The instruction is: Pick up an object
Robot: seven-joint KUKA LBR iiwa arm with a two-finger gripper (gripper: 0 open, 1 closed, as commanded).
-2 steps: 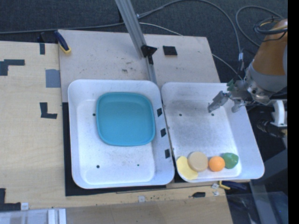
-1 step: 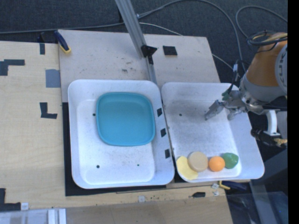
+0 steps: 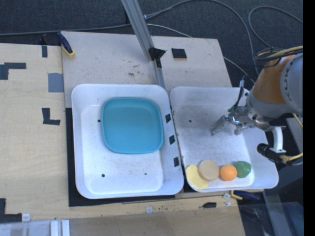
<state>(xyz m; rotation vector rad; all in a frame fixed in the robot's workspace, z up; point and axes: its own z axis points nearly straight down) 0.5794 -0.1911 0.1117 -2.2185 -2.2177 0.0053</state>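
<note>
My gripper (image 3: 227,130) hangs over the middle of the right bin (image 3: 197,107), at its right side. It is open, with one finger (image 3: 217,127) pointing down-left, and nothing sits between the fingers. Along the bin's front edge lie a yellow flat piece (image 3: 193,178), a tan round disc (image 3: 208,169), an orange ball (image 3: 227,173) and a green object (image 3: 242,168). They rest well in front of the gripper and apart from it.
The left bin (image 3: 88,176) holds a blue square plate (image 3: 132,125). A grey metal bar (image 3: 142,31) slants down from the top to the bins' shared edge. Cables (image 3: 236,18) trail on the dark floor at the back right.
</note>
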